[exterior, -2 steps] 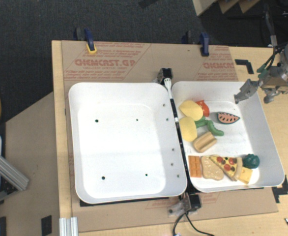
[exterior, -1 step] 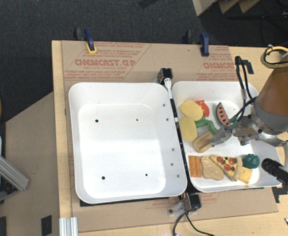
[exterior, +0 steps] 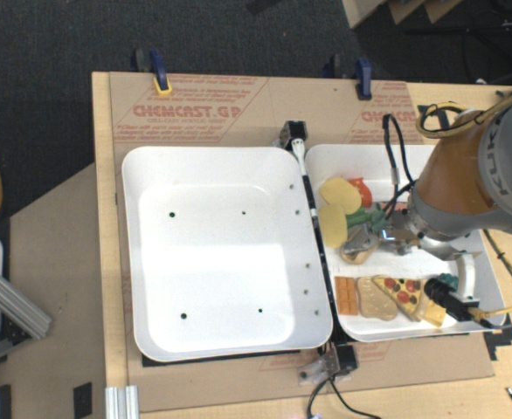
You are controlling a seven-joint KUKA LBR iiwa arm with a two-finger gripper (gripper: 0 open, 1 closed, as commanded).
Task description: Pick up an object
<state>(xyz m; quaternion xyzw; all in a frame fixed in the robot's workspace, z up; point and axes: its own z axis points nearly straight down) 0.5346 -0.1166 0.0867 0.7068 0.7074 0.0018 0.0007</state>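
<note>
Gripper (exterior: 371, 238) low in right bin (exterior: 483, 321), among yellow toy (exterior: 333, 221) and green piece (exterior: 361, 219) at nine o'clock; grip state unreadable. Risk: crowding, nudging neighbours, closing on nothing.

Two white bins, the left bin (exterior: 212, 251) marked by four small dark dots and the right bin (exterior: 361, 160) holding coloured toy food: a pale yellow piece (exterior: 339, 195), a red piece (exterior: 361, 188), a green piece (exterior: 361, 218), an orange waffle-patterned block (exterior: 346, 294), and a tan pizza slice (exterior: 397, 291) with red spots. The arm (exterior: 466, 182) is grey with an orange band. The brown board (exterior: 238, 112) carries red lettering; blue clamps (exterior: 158, 66) grip its far edge.
</note>
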